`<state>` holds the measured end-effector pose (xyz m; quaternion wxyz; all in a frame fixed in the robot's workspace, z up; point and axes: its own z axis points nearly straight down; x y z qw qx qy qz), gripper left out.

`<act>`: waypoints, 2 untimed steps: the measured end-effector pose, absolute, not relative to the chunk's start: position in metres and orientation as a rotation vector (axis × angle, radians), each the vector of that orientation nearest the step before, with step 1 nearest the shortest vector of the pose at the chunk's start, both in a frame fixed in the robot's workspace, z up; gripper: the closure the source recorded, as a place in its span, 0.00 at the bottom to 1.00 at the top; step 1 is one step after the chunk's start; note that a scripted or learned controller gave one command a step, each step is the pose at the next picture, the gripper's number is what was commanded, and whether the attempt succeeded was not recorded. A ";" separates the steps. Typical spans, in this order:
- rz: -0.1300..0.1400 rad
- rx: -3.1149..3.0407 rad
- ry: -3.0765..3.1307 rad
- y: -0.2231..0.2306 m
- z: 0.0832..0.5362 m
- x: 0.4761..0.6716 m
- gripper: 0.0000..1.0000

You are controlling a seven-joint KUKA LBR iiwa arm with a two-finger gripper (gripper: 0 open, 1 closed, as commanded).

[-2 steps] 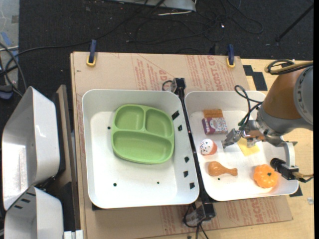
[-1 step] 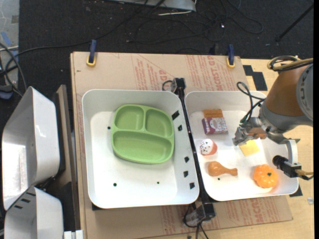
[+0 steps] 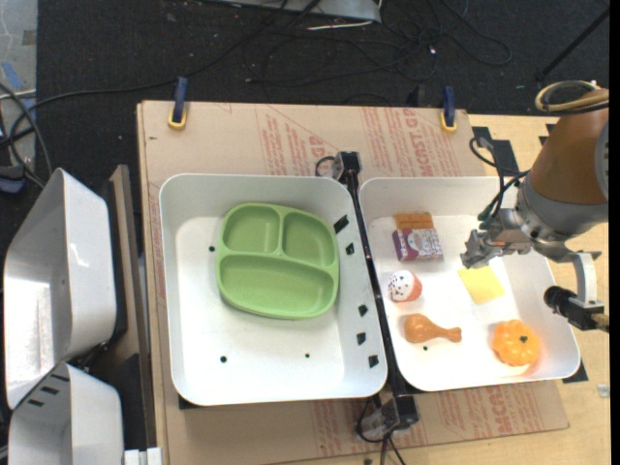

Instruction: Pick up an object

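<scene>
My claw (image 3: 481, 250): dull grey metal. Both bins (image 3: 184, 260) smooth white plastic, slight sheen. Green divided tray (image 3: 279, 262) matt plastic. Orange pumpkin (image 3: 514, 343) and drumstick (image 3: 431, 330) glossy plastic. Yellow block (image 3: 482, 284) matt, sponge-like. Desk (image 3: 262, 129) raw printed cardboard.

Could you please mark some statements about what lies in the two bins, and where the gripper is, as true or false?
1. The green divided plate lies in the left bin. True.
2. The gripper hangs above the left bin. False: it is over the right bin, just above the yellow block.
3. The orange pumpkin sits near the right bin's front right corner. True.
4. The purple and orange carton lies on the green plate. False: it lies in the right bin, toward the back.
5. The toy drumstick lies in front of the small white ball. True.
</scene>
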<state>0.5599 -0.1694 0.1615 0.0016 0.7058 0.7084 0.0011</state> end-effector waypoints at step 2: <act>0.004 2.213 2.222 -0.159 0.263 0.562 1.00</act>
